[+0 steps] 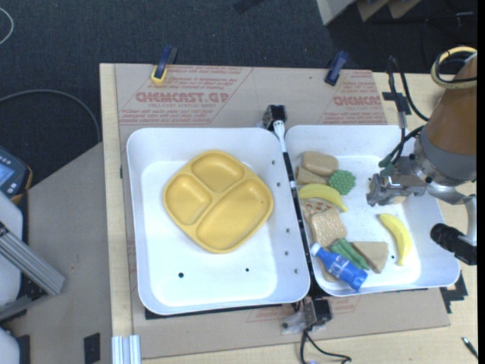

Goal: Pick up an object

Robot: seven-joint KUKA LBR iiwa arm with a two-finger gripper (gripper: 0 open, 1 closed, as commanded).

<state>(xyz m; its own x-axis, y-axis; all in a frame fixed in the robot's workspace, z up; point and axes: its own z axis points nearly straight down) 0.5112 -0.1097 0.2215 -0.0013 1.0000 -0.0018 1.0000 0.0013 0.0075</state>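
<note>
Cardboard-covered tabletop (227,89) carries both bins; in the right bin (364,139) the claw (385,192) hovers just above a banana (398,237), its spread unclear. Descending off-centre could nudge the banana aside.

Right bin (432,275) crowded along its left side — food pile (333,218), open floor around banana (398,237)

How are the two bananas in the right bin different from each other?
The left banana lies among the other food items, touching the cracker; the right banana lies alone on bare bin floor. The left banana runs mostly sideways across the view; the right banana runs more up and down. Both are yellow, curved and in the right bin.
</note>
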